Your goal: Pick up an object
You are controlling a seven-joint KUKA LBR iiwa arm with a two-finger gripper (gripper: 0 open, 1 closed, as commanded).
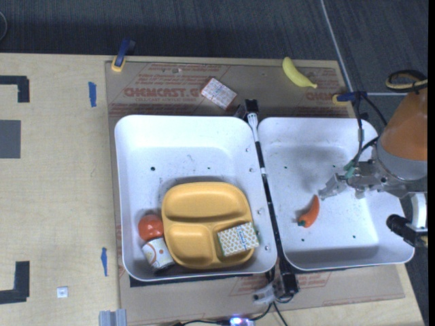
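Approach step, by my reading: nothing lifted yet. My gripper (pixel 338 186) hangs over the right bin (pixel 319 246), toward its right half, and nothing sits between its fingers. Whether it is open or closed I cannot tell; the metal parts at the wrist blur together from this angle.

Nearest candidate: a small orange carrot (pixel 309 212) lying on the floor of the right bin, tilted, leafy end up and to the right. It lies near my gripper, to the lower left of it, not touching. It lies alone on that floor, away from the walls.

Next move, as I judge it: shift left and toward the near wall until centred over the carrot, turn the wrist so the fingers close across its narrow width, then descend to the floor and close. It looks slim and smooth, so an off-centre pinch could squirt it aside.

Left bin (pixel 136 182) holds a yellow divided plate (pixel 200 216) with a patterned box (pixel 237 239) on its corner, and a red-and-white can (pixel 155 245) against the plate's left edge. More crowded; poorer pick.

Pose: arm enters from the right, orange band (pixel 408 129) above the wrist, wrist pointing left over the bin.
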